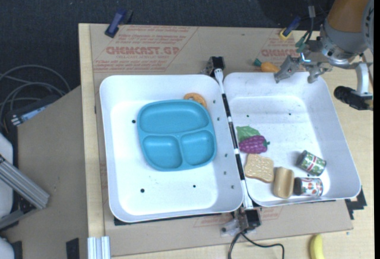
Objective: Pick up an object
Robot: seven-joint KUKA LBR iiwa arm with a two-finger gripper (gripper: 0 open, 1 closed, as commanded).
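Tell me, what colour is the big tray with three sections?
The divided tray is light blue, seen in the camera view, sitting in the left white bin.

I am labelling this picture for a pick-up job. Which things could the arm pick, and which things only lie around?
For the job:
- gripper, above the right bin's far rim
- grapes
- toast slice
- bread roll
- green can
- second can

Lying about:
- blue divided tray in the left bin
- pastry behind it
- clamps on the board

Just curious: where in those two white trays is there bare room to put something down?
Right bin: its far half, beyond the grapes, is bare; the near corner is crowded with bread and cans. Left bin: bare strips around the blue plate.
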